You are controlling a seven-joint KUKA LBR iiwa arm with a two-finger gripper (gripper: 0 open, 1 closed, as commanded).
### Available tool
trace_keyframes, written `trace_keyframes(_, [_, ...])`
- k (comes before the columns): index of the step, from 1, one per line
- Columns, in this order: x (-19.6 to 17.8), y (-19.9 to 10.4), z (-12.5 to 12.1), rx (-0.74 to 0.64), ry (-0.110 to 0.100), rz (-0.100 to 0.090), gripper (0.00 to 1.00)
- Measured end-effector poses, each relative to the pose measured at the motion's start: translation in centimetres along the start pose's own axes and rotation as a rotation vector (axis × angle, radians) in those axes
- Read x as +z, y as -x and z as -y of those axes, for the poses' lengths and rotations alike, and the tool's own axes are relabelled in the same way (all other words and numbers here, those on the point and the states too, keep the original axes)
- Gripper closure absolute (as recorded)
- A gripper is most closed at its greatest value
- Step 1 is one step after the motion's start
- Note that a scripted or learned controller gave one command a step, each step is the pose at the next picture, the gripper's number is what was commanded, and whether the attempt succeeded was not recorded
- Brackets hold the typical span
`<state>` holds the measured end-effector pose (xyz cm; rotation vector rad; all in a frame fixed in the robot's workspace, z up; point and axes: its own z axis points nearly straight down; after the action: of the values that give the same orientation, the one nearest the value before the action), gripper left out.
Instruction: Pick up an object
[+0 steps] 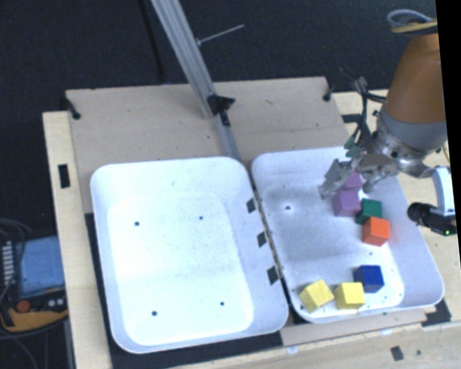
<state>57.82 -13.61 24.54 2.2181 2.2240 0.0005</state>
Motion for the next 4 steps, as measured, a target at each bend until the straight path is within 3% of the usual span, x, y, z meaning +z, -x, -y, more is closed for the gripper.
trace_keyframes(1, [0.0,0.0,0.0,0.001,0.001,0.0,0.0])
trace_keyframes(2, [5.2,-0.2,-0.9,0.003,-0.004,0.001,0.0])
trace_keyframes(4, [14.8,0.2,-0.2,0.004,-0.002,0.001,0.0])
